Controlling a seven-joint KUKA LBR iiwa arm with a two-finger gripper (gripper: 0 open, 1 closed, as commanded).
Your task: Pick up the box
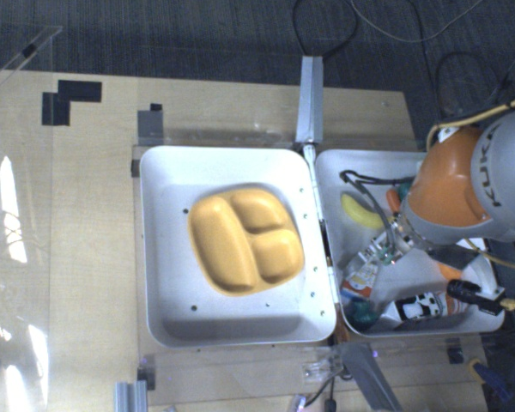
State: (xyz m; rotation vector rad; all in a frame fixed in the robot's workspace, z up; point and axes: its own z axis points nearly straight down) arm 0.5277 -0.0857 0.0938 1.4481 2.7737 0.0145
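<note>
The arm's orange band hangs over the right bin. Below it my gripper reaches down to the left, into the clutter at the bin's middle left. A small dark box with white print lies flat near the bin's front wall, a little to the right of and in front of the gripper. The gripper's tip sits over a pale item with a red and white label. I cannot make out whether it touches anything.
The left bin holds a yellow three-compartment tray. In the right bin lie a yellow banana-shaped item, a black cable loop, orange pieces and a teal item. A metal divider post stands between the bins.
</note>
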